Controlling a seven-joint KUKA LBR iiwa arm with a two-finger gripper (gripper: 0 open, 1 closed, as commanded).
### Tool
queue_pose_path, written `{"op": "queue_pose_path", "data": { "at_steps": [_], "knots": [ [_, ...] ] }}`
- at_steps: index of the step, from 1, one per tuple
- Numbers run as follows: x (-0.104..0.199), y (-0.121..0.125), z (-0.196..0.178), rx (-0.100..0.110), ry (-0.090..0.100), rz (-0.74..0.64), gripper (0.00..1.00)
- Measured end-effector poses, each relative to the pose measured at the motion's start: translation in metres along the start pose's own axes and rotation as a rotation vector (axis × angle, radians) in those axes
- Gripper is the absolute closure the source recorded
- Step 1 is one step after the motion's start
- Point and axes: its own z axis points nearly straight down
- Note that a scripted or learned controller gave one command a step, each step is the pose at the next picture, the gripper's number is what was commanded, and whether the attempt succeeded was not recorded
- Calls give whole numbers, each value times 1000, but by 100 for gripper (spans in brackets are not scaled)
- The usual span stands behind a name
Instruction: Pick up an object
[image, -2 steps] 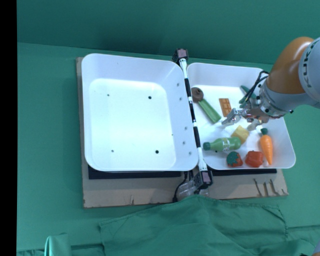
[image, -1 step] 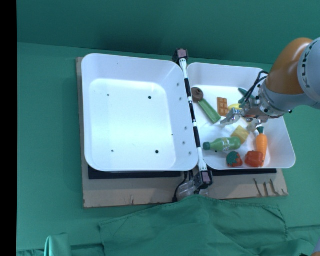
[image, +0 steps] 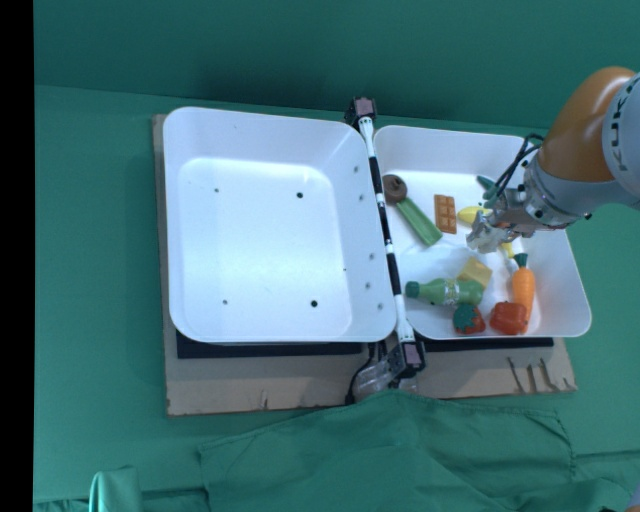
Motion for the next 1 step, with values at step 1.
{"op": "queue_pose_path", "data": {
  "at_steps": [1],
  "knots": [
    [-8,1,-47,14,5,-3,100]
  ]
}}
